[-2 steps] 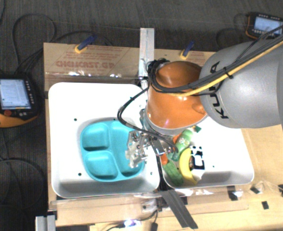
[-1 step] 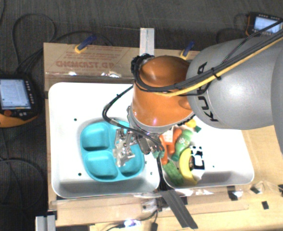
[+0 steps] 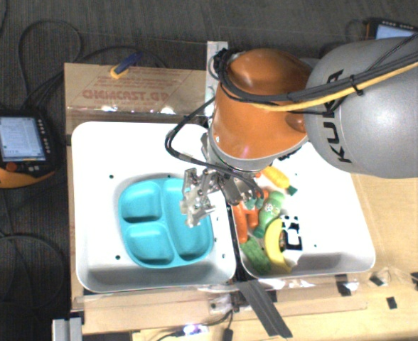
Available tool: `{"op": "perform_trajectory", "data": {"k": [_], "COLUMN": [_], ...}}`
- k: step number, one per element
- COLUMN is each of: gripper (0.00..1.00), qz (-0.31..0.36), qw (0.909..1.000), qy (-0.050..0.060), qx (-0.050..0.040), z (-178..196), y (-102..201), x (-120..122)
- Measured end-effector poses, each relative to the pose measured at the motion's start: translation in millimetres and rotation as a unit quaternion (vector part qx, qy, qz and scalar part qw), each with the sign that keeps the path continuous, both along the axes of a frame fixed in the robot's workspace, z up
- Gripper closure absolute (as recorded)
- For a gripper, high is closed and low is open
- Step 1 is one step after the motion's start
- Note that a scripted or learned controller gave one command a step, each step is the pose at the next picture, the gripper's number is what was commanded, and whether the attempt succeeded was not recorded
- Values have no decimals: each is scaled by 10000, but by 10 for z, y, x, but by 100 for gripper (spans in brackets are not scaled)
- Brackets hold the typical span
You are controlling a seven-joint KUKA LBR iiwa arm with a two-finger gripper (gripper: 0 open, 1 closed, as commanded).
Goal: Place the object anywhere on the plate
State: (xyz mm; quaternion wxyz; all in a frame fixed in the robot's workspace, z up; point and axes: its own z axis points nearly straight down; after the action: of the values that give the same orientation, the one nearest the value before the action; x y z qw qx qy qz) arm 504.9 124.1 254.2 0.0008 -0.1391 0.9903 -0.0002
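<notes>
plate (image 3: 148,226), turquoise with three compartments, lies in the left white bin (image 3: 95,162). claw (image 3: 197,203) hangs over the plate's right compartment near the divider between bins; whether it is spread or pinching anything cannot be told. toy foods (image 3: 266,226), among them a carrot and a banana, lie piled in the right bin (image 3: 337,219) just beside the divider.
</notes>
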Motion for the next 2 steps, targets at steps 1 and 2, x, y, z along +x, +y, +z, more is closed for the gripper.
{"op": "perform_trajectory", "data": {"k": [1, 2], "gripper": [100, 0], "qz": [-51, -49], "qw": [10000, 10000], "qy": [1, 1], "qx": [2, 3], "z": [-59, -58], "y": [-319, -317], "x": [184, 184]}}
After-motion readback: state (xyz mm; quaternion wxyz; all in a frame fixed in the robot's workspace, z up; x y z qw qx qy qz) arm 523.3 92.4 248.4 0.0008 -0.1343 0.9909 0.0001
